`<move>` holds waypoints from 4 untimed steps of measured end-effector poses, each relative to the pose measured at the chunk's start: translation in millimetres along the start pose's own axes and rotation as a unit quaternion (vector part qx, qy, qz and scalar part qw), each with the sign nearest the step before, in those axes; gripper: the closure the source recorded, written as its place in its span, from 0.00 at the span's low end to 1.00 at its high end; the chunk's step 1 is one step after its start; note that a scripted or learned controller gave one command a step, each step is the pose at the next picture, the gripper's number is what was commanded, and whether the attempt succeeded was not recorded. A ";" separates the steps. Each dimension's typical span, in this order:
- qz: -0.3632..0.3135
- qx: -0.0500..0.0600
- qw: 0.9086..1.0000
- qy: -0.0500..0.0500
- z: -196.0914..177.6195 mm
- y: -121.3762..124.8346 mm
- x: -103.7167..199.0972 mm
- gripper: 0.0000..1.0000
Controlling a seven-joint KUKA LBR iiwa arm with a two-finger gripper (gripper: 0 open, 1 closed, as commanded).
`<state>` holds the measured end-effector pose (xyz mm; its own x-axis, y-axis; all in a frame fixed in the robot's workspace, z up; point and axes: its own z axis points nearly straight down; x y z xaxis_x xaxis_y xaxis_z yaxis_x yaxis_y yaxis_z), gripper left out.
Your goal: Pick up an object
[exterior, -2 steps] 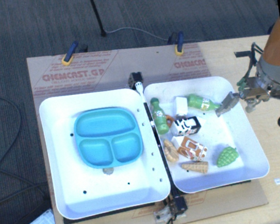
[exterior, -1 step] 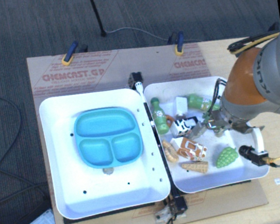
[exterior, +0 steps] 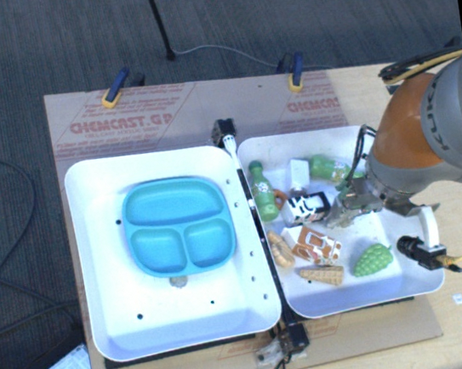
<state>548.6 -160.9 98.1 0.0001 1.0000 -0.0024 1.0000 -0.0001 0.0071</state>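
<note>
The right bin (exterior: 418, 285) holds several small items: a green bottle (exterior: 259, 190), a white block (exterior: 300, 168), a green can-like piece (exterior: 326, 167), a black-and-white toy (exterior: 306, 205), an orange-and-white waffle piece (exterior: 317, 244), a tan cone (exterior: 324, 275) and a green grape bunch (exterior: 371, 259). My gripper (exterior: 345, 209) reaches in from the right and hangs low over the middle of this bin, just right of the black-and-white toy and above the waffle piece. I see nothing clearly held in it.
The left bin (exterior: 113, 317) holds a blue divided plate (exterior: 179, 226) with a small dark object (exterior: 177, 280) at its near edge. Tan bread-like pieces (exterior: 281, 250) lie by the divider. Clamps (exterior: 116, 86) (exterior: 295, 73) stand at the board's far edge.
</note>
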 end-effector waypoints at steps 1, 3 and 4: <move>0.000 0.000 1.000 0.000 0.2 -0.1 0.0 0.00; 0.001 -0.001 1.000 -0.001 -0.6 -54.6 51.5 1.00; 0.001 -0.001 1.000 0.000 -0.4 -54.8 51.6 0.00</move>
<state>493.9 -109.3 97.9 0.0019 1.0000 -0.0033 1.0000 -0.0018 0.0095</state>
